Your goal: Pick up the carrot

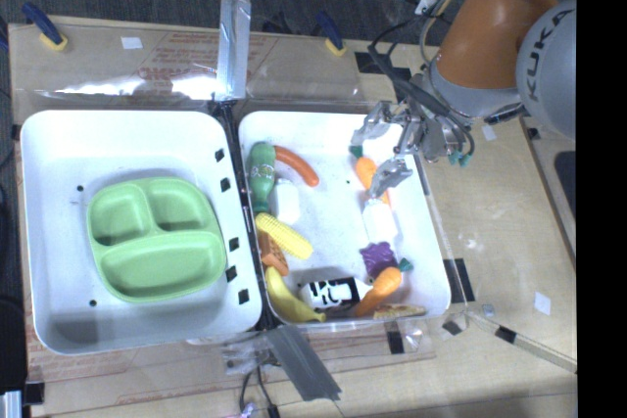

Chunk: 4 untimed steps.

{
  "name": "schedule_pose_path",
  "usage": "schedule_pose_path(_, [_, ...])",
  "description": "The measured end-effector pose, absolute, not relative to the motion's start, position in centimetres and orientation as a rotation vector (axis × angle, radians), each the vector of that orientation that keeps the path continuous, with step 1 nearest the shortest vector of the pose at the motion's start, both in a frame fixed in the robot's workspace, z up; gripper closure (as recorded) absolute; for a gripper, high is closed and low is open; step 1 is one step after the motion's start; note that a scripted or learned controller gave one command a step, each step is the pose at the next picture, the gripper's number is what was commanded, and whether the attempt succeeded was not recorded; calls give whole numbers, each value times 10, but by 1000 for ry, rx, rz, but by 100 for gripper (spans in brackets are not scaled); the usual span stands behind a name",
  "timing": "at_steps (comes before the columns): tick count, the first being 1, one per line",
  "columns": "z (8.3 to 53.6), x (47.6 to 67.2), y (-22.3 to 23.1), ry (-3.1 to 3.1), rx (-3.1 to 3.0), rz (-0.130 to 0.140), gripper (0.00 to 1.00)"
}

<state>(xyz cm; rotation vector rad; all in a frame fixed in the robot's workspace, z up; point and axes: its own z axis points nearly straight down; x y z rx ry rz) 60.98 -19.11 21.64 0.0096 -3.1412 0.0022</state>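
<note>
The grey arm (549,34) bears part of the maker's name on its casing at the upper right, where the letters "KUK" can be read. A black-and-white printed card (331,291) lies on the floor of the right bin (323,127), its marks too small to make out. The carrot (380,286) is a short orange toy, tapering, with a small green top toward the purple toy (377,258) just beside it; it lies tilted in the bin's near right corner. The gripper (384,150) hangs over the bin's far right side, its fingers (392,173) spread apart above another small orange piece (365,171), with nothing seen gripped between them. Along the bin's left wall lie a green vegetable (261,169), a sausage (298,165), corn (284,233) and a banana (284,301). The left bin (59,142) holds a green divided plate (155,238).
</note>
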Motion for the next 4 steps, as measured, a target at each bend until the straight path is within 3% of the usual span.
schedule_pose_path(1, [90, 654, -207, -3140, -23, 0, 0])
schedule_pose_path(2, [93, 608, -208, -3143, -76, 1, 0])
schedule_pose_path(3, [105, 610, -206, -3146, -62, 2, 100])
schedule_pose_path(4, [104, 610, -205, -3146, -61, 1, 0])
